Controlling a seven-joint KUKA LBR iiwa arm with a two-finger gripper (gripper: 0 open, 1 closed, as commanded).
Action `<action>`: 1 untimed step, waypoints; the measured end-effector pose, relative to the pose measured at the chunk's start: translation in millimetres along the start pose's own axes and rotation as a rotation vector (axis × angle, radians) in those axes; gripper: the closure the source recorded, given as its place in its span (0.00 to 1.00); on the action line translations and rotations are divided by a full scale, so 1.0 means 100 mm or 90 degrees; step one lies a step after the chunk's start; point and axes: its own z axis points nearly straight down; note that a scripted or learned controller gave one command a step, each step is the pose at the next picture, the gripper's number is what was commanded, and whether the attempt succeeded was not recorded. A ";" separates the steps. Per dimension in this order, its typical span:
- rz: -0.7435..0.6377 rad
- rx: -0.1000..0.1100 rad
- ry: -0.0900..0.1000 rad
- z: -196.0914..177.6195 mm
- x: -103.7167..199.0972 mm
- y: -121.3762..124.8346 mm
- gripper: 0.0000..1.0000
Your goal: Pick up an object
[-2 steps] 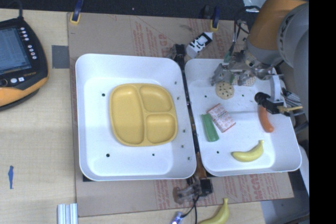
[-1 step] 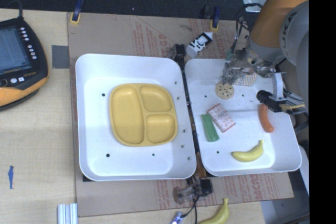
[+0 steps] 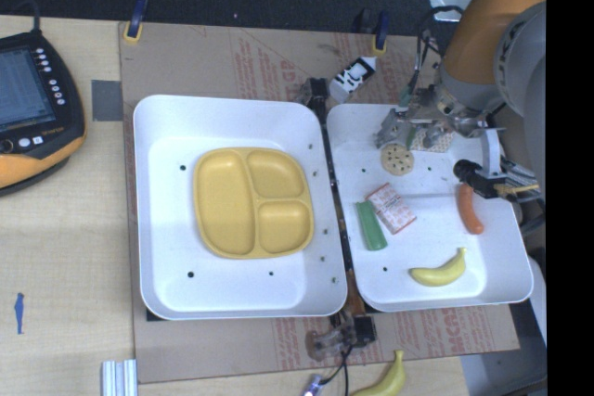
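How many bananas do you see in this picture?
2. One banana lies in the right bin, near its front edge. A second banana lies outside the bins at the picture's bottom edge, partly cut off, so more could be hidden.

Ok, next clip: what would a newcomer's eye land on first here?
Probably the yellow divided plate, alone in the middle of the left bin. Next, the right bin with its scatter: a banana near the front, a green bar beside a small red-and-white packet, an orange carrot-like piece, and a round cookie under the tool.
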 end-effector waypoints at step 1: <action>0.001 0.001 0.002 -0.69 0.54 0.00 0.00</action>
